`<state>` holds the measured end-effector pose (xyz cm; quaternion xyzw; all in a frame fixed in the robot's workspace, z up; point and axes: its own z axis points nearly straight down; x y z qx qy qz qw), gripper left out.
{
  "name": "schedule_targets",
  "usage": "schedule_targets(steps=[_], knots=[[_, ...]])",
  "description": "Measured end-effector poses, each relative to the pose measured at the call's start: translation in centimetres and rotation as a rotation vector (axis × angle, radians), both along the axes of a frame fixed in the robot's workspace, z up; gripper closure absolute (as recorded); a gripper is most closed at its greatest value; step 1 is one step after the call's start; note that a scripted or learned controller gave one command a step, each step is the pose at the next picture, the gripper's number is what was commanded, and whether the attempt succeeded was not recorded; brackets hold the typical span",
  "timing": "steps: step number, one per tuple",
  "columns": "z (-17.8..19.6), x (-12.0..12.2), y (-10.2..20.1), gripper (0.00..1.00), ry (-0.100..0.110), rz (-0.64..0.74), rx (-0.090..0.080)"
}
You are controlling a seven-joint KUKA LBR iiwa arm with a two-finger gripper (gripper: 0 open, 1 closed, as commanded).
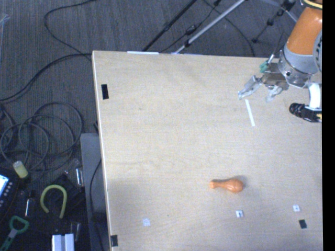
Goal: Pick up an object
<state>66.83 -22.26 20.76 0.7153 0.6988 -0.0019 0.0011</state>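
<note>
In the camera view, the pale wooden bench top (172, 140) is taking up most of the frame, slanting down from its far edge near the top. The grey arm with the orange band (304, 33) is reaching in from the right at the upper corner, and its two-finger gripper (260, 90) is hanging over the far right part of the board. The metal fingers (247, 91) are standing spread apart, and nothing is sitting between them. Just below the gripper, a thin white stick (249, 112) is lying on the wood at a slight slant, close to the fingertips; whether it is touching them is hard to tell.

The small orange pear-shaped object (228, 185) is lying on its side on the near right part of the board, with its narrow end pointing left. It is sitting well apart from the gripper, and a soft shadow is falling beneath it.

A small black marker (104, 91) is sitting near the board's left edge, and a few tiny square tags (239, 213) are dotting the near right corner. On the dark carpeted floor (42, 46) to the left, black cables (39, 132) are lying in loose coils, and a green curved hook-like piece (54, 197) is resting near the bottom left corner.
</note>
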Motion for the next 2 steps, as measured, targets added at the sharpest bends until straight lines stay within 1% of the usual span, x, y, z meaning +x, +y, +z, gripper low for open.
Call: schedule_targets(steps=[1,2], knots=[[5.6,-0.3,0.0,0.0,0.001,-0.027,0.004],[-3.4,-0.5,0.4,0.0,0.001,0.069,0.002]])
